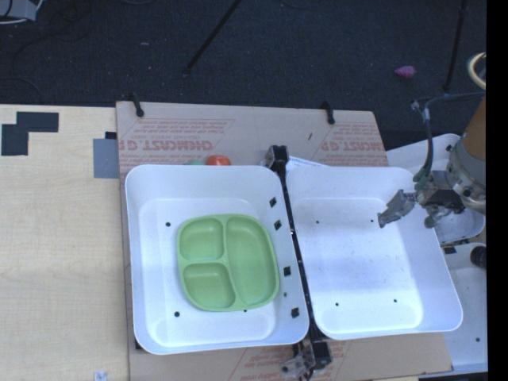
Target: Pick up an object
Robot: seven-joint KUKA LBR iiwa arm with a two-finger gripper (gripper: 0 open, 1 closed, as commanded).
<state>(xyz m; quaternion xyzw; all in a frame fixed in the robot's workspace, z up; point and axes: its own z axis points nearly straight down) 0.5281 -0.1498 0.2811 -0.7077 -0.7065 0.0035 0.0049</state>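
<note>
A light green divided plate (228, 262) with three compartments lies flat in the left white bin (151, 213). My gripper (408, 217) hangs over the right bin (357, 292), near its right wall and far from the plate. Its two grey fingers (394, 209) are spread apart with nothing between them. The grey arm with its orange band comes in from the right edge.
A small red-orange object (217, 161) and a bit of green (193, 163) peek out behind the left bin's far rim. A black divider (287, 244) with clips runs between the bins. Cardboard lies under both bins, with a wooden bench to the left.
</note>
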